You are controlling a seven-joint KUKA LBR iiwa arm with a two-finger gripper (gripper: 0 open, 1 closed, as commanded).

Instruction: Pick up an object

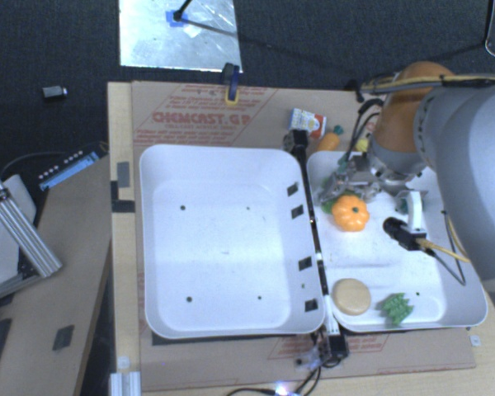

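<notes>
In the right bin, an orange pumpkin-shaped toy lies near the back left. A tan round bun-like piece and a small green leafy piece sit close together at the front. My gripper hangs low over the back left of this bin, right at the pumpkin's upper edge. The wrist and the big grey arm hide the back right of the bin. I see nothing held between the fingers.
The left bin adjoins the right one along a black-clipped divider. Behind the right bin, on the cardboard, lie a small white and red item and an orange piece. The arm fills the right side.
</notes>
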